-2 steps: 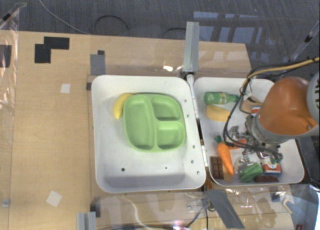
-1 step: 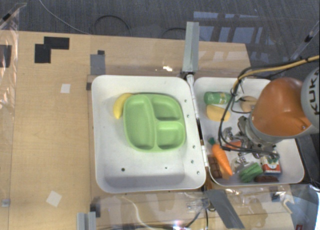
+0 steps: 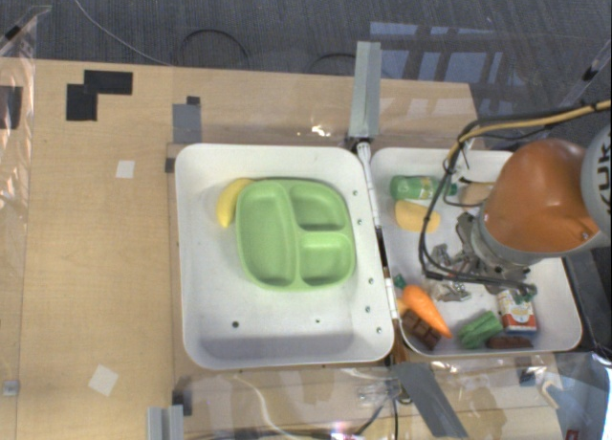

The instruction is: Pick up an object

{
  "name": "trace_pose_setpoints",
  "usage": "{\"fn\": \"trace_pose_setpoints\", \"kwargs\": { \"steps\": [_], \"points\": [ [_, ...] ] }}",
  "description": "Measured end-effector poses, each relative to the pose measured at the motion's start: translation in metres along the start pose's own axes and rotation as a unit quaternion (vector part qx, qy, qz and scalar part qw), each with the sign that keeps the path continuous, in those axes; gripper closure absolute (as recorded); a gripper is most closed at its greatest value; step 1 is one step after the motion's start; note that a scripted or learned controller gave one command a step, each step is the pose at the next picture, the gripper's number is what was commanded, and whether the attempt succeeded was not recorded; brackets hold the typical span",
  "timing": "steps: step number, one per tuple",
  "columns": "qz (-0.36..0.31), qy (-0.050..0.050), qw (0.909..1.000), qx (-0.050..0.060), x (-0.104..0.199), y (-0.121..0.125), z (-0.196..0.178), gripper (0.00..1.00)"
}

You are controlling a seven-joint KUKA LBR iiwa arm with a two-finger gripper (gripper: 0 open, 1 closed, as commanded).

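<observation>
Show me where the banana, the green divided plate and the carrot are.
banana (image 3: 228, 203): camera view, middle of its visible curve.
green divided plate (image 3: 270, 237): camera view, floor of its long left compartment.
carrot (image 3: 425, 307): camera view, middle of its orange body.

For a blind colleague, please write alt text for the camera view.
A grey arm with an orange band reaches over the right white bin, which holds a carrot, a green bottle and other small items. The left bin holds a green divided plate with a banana beside it.
</observation>
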State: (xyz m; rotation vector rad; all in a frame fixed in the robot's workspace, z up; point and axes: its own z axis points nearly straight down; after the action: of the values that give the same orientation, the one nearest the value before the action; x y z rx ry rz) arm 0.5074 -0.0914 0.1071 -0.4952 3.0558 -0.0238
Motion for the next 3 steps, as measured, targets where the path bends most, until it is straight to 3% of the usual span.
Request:
{"fn": "trace_pose_setpoints", "kwargs": {
  "steps": [1, 2, 3],
  "points": [
    [-0.103, 0.013, 0.9946, -0.009, -0.053, -0.054, -0.133, 1.0],
    [-0.278, 0.016, 0.9603, -0.016, -0.015, -0.111, -0.05, 1.0],
    [-0.28, 0.014, 0.9599, -0.015, -0.018, -0.11, -0.052, 0.0]
  ]
}}
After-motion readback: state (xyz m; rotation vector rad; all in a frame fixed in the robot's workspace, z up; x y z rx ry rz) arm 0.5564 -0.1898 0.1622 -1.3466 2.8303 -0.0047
